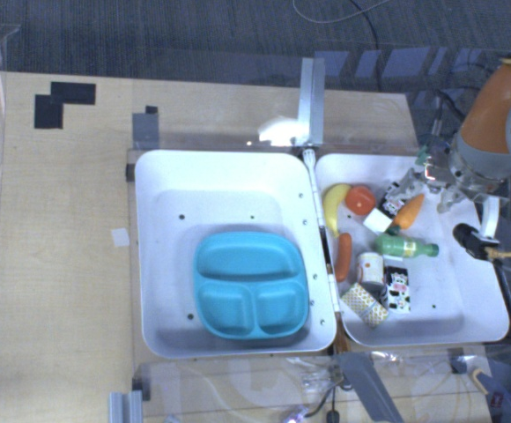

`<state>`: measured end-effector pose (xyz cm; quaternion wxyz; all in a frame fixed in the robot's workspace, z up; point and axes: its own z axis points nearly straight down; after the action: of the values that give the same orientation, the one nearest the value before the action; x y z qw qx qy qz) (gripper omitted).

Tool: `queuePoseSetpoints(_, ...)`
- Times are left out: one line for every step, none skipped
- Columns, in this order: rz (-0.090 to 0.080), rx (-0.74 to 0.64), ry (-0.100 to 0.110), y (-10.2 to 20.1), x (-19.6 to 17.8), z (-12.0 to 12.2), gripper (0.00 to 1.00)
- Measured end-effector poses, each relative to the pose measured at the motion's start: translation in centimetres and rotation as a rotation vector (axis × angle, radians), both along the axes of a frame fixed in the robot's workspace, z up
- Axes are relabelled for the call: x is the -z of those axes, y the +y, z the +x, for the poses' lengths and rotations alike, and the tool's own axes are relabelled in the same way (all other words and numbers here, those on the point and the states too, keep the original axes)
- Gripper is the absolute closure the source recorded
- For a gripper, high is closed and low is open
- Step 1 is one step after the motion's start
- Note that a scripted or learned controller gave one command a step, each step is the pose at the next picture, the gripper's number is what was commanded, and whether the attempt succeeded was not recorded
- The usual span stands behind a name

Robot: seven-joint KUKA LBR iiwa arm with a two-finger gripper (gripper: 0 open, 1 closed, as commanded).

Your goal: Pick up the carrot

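Two shallow white plastic bins sit side by side on the pale wooden desk [70, 263]. The left bin [163, 183] holds a light blue divided plate [251, 282] with three compartments. The right bin [476, 311] holds a cluster of small things in its left half.

The small orange carrot [410, 211] lies toward the rear middle of the right bin. Its long axis runs on a diagonal, with one end pointing up and to the right, toward the gripper, and the other end down and to the left, toward a small white block [377, 221]. Which end is the tip cannot be told at this size. Just left of the carrot are a red round tomato-like fruit [359, 200] and a yellow banana [335, 203]. Just below it lies a green bottle [405, 248] on its side.

The grey arm with its orange band [493, 108] reaches in from the right. The gripper [433, 180] hangs over the rear of the right bin, just above and to the right of the carrot's upper end. Whether it touches the carrot cannot be told, and nothing is seen held in it. Its open or closed state cannot be told either.

Lower in the right bin lie a red sausage-shaped thing [344, 256], a patterned roll [364, 304] and a black-and-white carton [397, 289].
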<state>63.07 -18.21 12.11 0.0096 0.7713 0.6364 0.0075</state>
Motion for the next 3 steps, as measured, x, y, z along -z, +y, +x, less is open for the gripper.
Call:
queuePoseSetpoints(0.004,-0.008,-0.006,0.38,-1.05,0.34,1.00)
queuePoseSetpoints(0.004,-0.008,-0.005,0.39,-1.04,0.34,0.00)
queuePoseSetpoints(0.004,-0.008,-0.005,0.39,-1.04,0.34,0.00)
